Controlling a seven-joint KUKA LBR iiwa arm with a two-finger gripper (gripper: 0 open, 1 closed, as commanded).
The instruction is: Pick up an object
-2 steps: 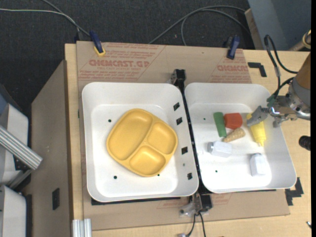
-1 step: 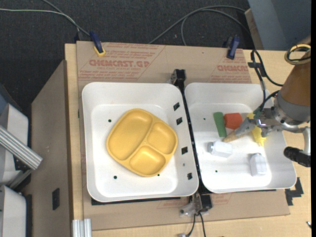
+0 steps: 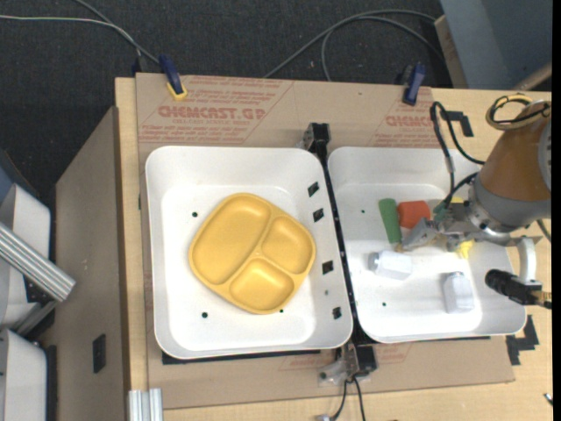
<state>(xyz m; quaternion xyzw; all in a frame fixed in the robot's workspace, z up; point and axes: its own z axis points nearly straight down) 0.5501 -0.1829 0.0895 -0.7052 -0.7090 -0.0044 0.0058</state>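
Note:
Several small objects lie in the right bin (image 3: pixel 421 327). A green bar (image 3: pixel 387 218) lies beside an orange-red block (image 3: pixel 414 210) near the bin's middle. Below them is a white piece (image 3: pixel 391 265), and a pale grey block (image 3: pixel 455 290) sits further right. My gripper (image 3: pixel 428 233) hangs low over the right bin, just below and to the right of the orange-red block, reaching in from the right. Nothing is visibly held in it. The arm's orange band (image 3: pixel 517 160) rises above the bin's right side.
The left bin (image 3: pixel 166 261) holds a yellow divided plate (image 3: pixel 252 253). A black divider with clips (image 3: pixel 329 235) runs between the bins. Cables (image 3: pixel 447 147) trail over the right bin's back edge. Blue clamps (image 3: pixel 173 77) hold the cardboard base.

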